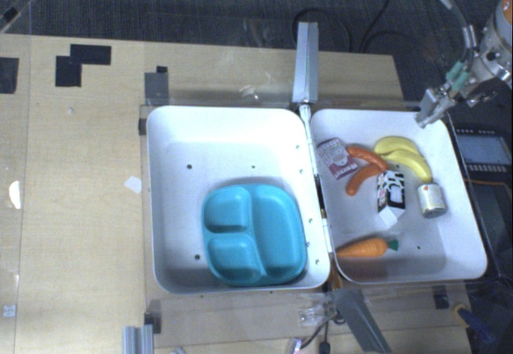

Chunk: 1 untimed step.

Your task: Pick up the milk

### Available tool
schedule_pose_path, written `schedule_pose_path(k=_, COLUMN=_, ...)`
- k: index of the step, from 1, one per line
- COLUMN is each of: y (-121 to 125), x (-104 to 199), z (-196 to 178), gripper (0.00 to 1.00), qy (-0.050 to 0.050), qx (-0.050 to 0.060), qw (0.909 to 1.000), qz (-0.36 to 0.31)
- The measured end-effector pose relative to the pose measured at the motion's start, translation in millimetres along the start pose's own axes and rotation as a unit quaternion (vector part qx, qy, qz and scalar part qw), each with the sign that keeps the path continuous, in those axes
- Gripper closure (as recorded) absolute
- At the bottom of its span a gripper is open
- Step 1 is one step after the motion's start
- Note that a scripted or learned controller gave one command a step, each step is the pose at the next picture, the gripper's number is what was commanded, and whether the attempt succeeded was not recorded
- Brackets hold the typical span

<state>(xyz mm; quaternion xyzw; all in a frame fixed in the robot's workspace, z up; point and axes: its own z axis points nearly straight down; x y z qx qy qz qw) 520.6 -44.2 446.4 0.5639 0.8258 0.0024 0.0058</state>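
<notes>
A: Bench, two white bins. Left bin [168, 184] holds a blue tray [252, 234]. Milk?

B: Milk carton [391, 192] mid right bin [465, 264]; bananas [405, 154] at its 12 o'clock, silver can [432, 199] at 3, carrot [366, 247] at 7.

A: Gripper?

B: Gripper [430, 112] above the bin's 1 o'clock corner, carrying nothing; grip state unreadable.

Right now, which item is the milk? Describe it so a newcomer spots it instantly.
Look in the right-hand white bin, near its middle. The milk is a small carton lying between the sausages and bananas above it and the carrot below, beside a silver can. It is the only white item with black cow-style patches.
</notes>
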Motion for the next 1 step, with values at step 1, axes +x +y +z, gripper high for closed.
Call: schedule_pose_path(k=1, y=-5.5, x=28.8, z=10.3, gripper=1.0, qy=0.002, qx=0.001, qw=0.9499, qz=-0.313)
